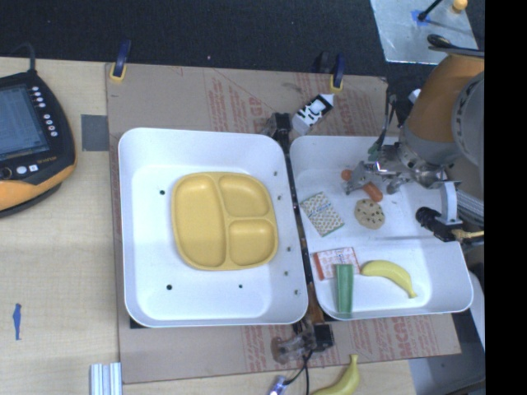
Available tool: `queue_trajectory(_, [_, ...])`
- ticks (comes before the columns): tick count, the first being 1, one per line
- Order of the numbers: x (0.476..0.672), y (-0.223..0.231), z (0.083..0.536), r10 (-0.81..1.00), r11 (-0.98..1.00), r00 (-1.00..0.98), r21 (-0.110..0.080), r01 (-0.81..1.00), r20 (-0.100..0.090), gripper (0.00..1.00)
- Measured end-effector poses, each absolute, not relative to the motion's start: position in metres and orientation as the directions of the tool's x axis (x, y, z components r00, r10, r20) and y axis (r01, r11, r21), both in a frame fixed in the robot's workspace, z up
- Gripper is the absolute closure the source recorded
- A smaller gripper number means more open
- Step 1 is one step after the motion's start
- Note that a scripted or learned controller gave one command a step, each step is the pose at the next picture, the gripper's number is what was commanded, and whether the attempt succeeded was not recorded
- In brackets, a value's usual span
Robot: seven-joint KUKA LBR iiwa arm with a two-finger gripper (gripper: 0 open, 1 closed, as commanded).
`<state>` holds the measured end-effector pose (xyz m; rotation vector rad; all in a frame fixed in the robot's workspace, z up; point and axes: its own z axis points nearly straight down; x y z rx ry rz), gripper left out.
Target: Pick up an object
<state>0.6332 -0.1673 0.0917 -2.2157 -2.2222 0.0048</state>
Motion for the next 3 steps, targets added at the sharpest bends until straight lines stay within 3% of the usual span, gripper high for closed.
queue_trajectory(1, [0.598, -0.171, 0.092, 1.000, 0.005, -0.005, -0.005, 1.000, -0.001, 0.00])
queue_trajectory(2, [0.599, -0.172, 0.104, 1.000, 0.007, -0.007, -0.004, 1.000, -0.002, 1.00])
queue_trajectory(3, [0.599, -0.173, 0.104, 1.000, 0.008, -0.008, -0.004, 1.000, -0.003, 0.00])
